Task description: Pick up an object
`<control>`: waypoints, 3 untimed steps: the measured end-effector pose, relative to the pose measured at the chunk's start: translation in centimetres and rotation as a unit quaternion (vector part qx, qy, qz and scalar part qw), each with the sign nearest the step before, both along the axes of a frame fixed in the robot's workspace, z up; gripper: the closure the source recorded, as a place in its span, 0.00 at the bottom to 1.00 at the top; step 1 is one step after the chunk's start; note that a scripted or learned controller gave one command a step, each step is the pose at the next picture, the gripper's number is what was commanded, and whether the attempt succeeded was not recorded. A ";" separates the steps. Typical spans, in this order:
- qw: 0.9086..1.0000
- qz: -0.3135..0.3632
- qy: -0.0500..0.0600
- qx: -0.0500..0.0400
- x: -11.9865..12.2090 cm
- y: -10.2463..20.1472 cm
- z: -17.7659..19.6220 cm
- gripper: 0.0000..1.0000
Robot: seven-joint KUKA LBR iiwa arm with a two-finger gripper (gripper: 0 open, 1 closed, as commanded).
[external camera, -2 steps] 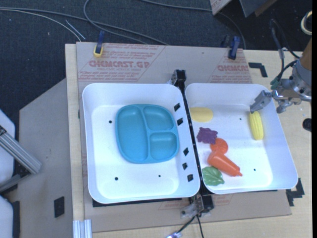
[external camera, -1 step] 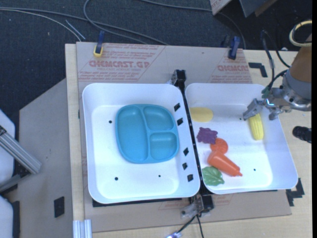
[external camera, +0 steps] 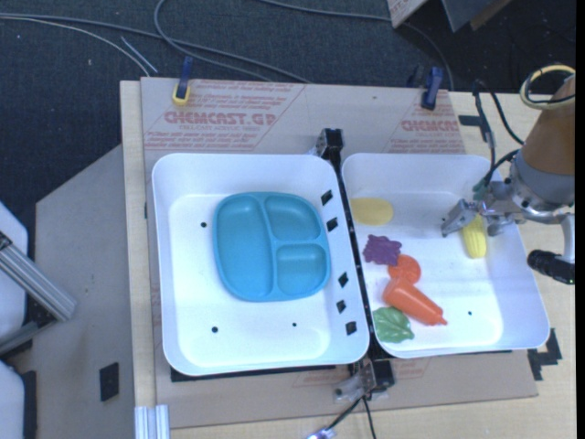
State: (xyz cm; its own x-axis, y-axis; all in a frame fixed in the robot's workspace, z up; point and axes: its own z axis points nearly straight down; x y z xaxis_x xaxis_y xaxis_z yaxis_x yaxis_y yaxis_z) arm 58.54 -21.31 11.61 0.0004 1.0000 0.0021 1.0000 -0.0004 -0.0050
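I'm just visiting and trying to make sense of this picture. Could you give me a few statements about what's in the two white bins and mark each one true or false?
1. The blue divided tray lies in the left bin. True.
2. The toy carrot lies in the left bin. False: it lies in the right bin, near its front.
3. The claw is over the right bin, next to the yellow corn. True.
4. The purple toy sits on the blue divided tray. False: it is in the right bin, below the flat yellow piece.
5. The green leafy toy is in the right bin's near-left corner. True.
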 end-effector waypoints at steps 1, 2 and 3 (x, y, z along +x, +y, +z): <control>1.000 0.001 0.000 0.001 0.0 0.1 -3.3 0.00; 1.000 0.001 -0.003 0.000 0.1 0.1 -1.9 1.00; 1.000 0.001 -0.005 -0.002 -0.4 0.6 4.0 1.00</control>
